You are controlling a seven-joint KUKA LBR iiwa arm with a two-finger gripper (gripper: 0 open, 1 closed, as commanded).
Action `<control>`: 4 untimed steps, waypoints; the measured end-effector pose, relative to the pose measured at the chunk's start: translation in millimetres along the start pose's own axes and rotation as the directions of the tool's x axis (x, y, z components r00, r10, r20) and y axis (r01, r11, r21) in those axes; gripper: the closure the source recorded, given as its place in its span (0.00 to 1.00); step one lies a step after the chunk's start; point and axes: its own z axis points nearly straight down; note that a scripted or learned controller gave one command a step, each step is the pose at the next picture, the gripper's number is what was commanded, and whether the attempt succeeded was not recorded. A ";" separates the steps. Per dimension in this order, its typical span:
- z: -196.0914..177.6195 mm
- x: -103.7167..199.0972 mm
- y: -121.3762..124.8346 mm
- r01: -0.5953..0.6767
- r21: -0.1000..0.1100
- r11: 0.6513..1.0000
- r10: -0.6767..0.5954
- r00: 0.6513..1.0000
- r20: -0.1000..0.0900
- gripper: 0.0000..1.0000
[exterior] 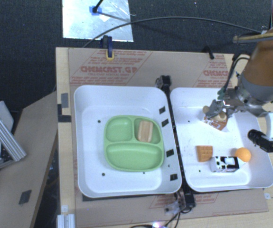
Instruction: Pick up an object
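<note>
A grey and orange robot arm reaches over the right bin. Its gripper sits directly above a small brown and white packet near the bin's back; whether it pinches the packet cannot be told. Toward the bin's front lie a waffle, a black and white block and an orange ball.

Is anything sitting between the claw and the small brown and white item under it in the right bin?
Nothing visible does. The claw sits right over the brown and white item; the waffle and orange ball lie nearer the front.
</note>
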 end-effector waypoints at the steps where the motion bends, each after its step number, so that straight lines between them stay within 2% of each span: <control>1: -4.4 -0.1 0.8 0.000 0.005 1.000 0.000 1.000 -0.001 1.00; 2: -15.1 50.7 6.3 0.005 0.005 1.000 -0.005 1.000 -0.003 1.00; 4: 4.3 164.1 15.7 0.005 0.007 1.000 -0.005 1.000 -0.003 1.00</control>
